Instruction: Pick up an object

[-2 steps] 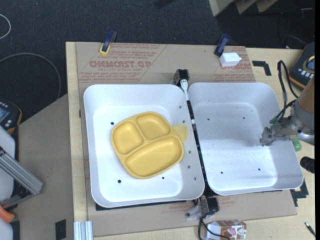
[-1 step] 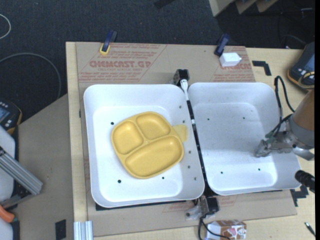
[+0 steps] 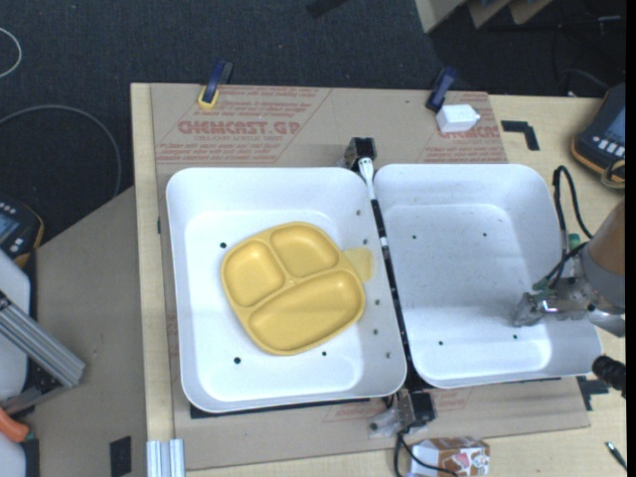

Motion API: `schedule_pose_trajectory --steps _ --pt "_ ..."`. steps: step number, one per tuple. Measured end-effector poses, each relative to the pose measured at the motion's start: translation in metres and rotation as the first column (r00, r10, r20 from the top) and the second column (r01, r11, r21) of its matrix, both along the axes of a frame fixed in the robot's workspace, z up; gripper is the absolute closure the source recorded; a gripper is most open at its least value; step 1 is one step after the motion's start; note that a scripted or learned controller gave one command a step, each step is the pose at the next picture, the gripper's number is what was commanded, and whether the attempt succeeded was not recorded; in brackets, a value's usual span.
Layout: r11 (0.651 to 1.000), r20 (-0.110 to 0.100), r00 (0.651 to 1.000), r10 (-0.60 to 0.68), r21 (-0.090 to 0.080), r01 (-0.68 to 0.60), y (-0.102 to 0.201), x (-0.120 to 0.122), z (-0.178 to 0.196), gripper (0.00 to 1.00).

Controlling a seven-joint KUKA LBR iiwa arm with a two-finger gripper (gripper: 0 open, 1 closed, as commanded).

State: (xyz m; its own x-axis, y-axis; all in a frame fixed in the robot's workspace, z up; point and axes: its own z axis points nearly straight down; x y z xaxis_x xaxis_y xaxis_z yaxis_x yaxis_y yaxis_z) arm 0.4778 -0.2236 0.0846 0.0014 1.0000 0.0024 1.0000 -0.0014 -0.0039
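1. Yellow divided plate [image 3: 293,286] — a three-compartment dish with a small tab at its right edge — lies flat in the left bin [image 3: 189,266], a little below that bin's middle, touching no wall.

2. The end effector [image 3: 529,311] sits low in the right bin [image 3: 467,182], near that bin's right wall and toward its near edge; the grey arm enters from the view's right.

3. The deciding relation: the plate lies well apart from the end effector, toward the view's left, across the ridge where the two bins meet. The two are at roughly the same height in the view, so the reach reads as mostly a sideways crossing.

4. The plate's long axis runs on a slant, from upper left to lower right in the view; its raised rim and the tab on the side facing the end effector look the likeliest places to grip — a judgement only.

5. Whether the end effector is spread or closed cannot be told at this size; nothing is seen in its grip.

6. Both bins rest on a brown board on the tabletop [image 3: 159,127].
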Motion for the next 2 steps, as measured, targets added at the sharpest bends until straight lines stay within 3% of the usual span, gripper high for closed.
schedule_pose_trajectory --steps 1,2 --pt "1.0 0.014 1.0 0.015 0.0 -0.015 0.141 0.004 0.106 1.0" --pt "1.0 0.014 1.0 0.012 0.0 -0.012 0.212 0.003 0.179 1.0"
